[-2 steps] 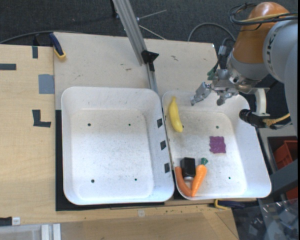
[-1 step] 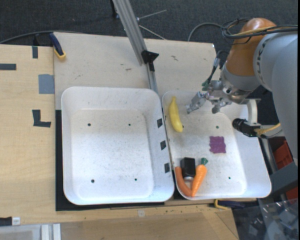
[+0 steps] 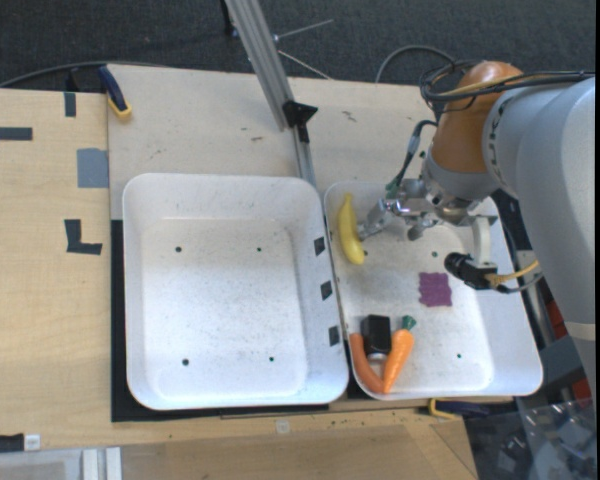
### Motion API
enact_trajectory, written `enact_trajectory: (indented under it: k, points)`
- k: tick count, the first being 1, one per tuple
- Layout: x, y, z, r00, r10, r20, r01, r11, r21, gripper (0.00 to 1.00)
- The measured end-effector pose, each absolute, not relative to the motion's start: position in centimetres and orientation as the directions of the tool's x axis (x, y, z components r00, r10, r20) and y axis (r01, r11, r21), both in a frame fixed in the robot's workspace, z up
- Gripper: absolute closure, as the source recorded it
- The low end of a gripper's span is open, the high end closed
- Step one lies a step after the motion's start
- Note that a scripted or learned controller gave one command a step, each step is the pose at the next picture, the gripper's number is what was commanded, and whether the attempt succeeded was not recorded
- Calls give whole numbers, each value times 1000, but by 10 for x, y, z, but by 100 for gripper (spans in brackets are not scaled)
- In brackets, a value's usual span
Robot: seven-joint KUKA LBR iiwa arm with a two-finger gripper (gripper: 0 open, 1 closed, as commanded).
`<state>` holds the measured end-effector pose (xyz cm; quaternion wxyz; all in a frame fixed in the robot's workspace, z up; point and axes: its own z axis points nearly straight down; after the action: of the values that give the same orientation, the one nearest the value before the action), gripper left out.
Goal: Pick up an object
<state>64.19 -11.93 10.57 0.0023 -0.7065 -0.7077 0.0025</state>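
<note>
Claw (image 3: 380, 218): metal, low in right shallow white bin (image 3: 480, 368) — finger state impossible to tell.
Curved yellow banana (image 3: 350, 230): just beside claw — ungripped.

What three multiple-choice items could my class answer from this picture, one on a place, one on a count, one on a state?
1. Where does the banana lie?
A. left bin
B. right bin, along its left wall
C. on the bench

2. How many carrots are there?
A. one
B. two
C. four

3. How does the purple patch lie?
A. flat on the bin floor
B. lifted by the tool
C. draped over the banana

Answers: 1 B, it lies along the right bin's left wall. 2 B, two orange carrots flank the black block. 3 A, it lies flat, apart from the tool.
</note>
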Motion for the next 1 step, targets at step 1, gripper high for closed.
enact_trajectory:
  k: [1]
  points:
    - [643, -119, 119, -2, 1000, -1, 1000, 2, -3, 100]
